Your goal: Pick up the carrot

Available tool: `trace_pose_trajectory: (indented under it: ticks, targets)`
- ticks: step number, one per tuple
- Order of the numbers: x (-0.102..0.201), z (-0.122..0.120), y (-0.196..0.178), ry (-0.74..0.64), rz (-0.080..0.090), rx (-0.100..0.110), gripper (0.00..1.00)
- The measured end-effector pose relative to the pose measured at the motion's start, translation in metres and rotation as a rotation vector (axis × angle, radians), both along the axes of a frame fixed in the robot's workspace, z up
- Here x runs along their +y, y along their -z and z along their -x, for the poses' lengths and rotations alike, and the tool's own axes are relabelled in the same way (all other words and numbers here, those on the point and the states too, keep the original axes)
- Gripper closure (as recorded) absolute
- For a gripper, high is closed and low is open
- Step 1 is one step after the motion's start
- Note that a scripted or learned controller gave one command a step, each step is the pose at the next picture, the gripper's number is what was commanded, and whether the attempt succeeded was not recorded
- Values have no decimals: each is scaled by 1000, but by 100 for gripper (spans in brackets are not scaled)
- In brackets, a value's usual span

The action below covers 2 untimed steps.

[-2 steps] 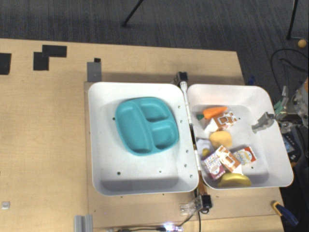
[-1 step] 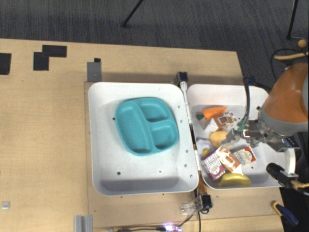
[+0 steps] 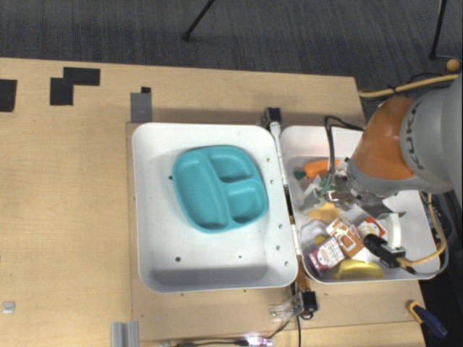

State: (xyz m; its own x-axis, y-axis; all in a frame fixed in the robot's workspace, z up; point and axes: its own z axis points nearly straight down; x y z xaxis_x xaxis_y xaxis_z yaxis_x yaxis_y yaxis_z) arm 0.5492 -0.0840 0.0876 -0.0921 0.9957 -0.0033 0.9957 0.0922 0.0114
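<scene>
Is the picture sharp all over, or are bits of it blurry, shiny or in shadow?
In the camera view, light is even and soft; the teal tray is crisp and casts a faint shadow in the left bin. The right bin's clutter is small and muddled, with the carrot an orange smudge beside the arm.

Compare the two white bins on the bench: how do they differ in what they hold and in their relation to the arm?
The left bin holds one teal divided plate; the right bin holds a jumble of small items, among them the carrot. The arm reaches over the right bin, not the left bin. Both are shallow, white and side by side.
</scene>
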Motion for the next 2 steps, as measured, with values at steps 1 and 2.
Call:
trace_pose_trajectory:
  ticks: [1,2]
  targets:
    - [1,-2,-12,0,-2,-5,100]
    - [113,7,-99,218,-9,4,100]
